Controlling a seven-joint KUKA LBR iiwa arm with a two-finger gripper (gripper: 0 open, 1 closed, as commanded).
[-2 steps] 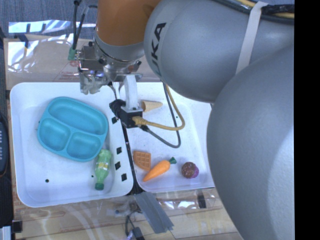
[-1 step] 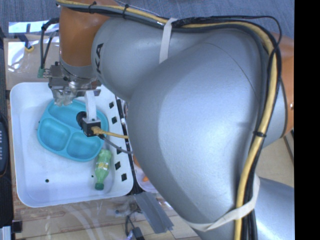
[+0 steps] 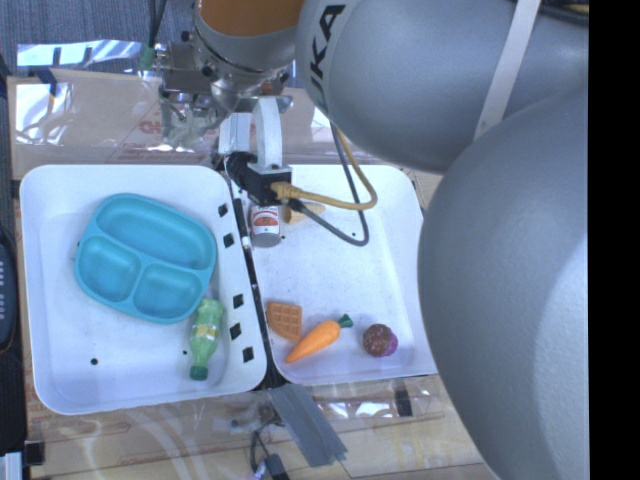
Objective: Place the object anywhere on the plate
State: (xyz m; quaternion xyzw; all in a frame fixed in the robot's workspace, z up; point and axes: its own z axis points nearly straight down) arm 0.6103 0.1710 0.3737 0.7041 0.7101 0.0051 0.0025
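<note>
Open room over blue plate [image 3: 140, 230]; green bottle [image 3: 205, 334] beside, perhaps touching, its rim.

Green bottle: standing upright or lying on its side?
On its side: the green bottle lies lengthwise on the left bin floor, beside the blue plate.

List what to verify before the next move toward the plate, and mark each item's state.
1. The plate sits flat in the left bin with nothing on it: ok.
2. The green bottle is beside the plate, not on it: ok.
3. The waffle, carrot and dark round fruit lie apart in the right bin: ok.
4. The small can is off the plate, by the divider: ok.
5. The gripper has an object: cannot tell.
</note>
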